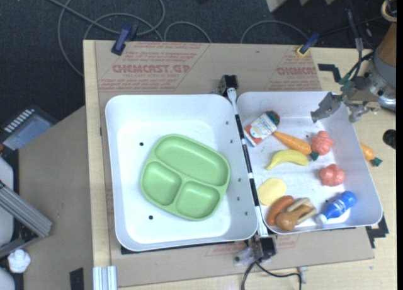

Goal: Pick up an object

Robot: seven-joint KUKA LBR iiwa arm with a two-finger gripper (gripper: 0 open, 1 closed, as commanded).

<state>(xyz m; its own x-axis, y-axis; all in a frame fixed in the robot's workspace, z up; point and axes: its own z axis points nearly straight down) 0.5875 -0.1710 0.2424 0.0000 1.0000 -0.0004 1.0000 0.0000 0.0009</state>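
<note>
Carrot [291, 140] mid-bin, open floor toward far rim

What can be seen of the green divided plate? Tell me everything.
The green divided plate is pale green, looks like matte plastic, and has rounded corners. Ridges split it into three wells: one long one across the far side and two smaller ones nearer the camera. It lies flat, turned at a slant, about mid-floor in the left white bin. It holds nothing.

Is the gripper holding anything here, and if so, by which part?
Nothing is held. The gripper hangs over the top right corner of the right bin, jaws spread, nothing between them; the toy food lies below it.
</note>
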